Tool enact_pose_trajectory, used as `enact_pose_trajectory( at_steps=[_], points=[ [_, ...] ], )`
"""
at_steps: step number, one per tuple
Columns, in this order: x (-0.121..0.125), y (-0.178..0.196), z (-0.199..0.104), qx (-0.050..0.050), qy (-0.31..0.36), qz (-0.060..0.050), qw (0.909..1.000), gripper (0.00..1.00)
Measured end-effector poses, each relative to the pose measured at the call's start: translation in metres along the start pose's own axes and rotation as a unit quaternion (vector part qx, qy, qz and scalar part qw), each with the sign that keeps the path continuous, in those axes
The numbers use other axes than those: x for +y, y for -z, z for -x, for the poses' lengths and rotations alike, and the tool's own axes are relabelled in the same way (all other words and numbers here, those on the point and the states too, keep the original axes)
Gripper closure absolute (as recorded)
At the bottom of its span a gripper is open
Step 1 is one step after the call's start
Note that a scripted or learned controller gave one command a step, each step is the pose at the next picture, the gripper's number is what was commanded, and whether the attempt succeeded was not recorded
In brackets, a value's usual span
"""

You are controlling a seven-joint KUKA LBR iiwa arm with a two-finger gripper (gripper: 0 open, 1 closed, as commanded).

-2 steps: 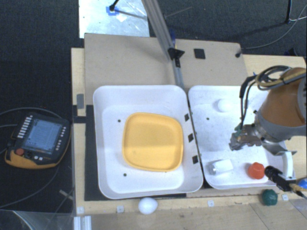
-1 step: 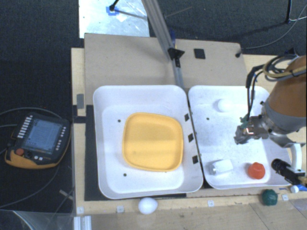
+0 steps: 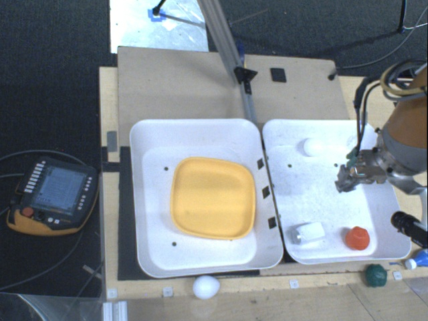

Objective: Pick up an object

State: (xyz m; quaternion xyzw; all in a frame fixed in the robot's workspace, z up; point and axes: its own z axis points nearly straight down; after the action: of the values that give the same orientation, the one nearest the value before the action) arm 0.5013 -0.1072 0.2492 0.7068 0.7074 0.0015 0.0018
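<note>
The right bin [image 3: 314,179] holds a small white ball [image 3: 311,147] near its far side, a white block-like object [image 3: 307,233] at the front, and a red-orange object [image 3: 358,238] at the front right. My gripper [image 3: 348,178] hangs over the right side of this bin, between the white ball and the red-orange object, with nothing visibly between its fingers. The left bin [image 3: 150,179] holds a yellow square plate [image 3: 212,197].
A white ball [image 3: 206,287] lies on the bench in front of the left bin. A dark green ball [image 3: 375,275] sits outside the right bin's front corner. A teach pendant [image 3: 52,194] rests on the floor at the left. A metal pole [image 3: 224,32] slants over the back.
</note>
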Motion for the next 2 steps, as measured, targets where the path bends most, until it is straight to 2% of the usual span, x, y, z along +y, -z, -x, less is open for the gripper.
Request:
enact_pose_trajectory(
  at_steps=[2],
  points=[
    [0.028, 0.01, -0.106, 0.001, 0.002, -0.002, 1.0, 1.0]
  ],
)
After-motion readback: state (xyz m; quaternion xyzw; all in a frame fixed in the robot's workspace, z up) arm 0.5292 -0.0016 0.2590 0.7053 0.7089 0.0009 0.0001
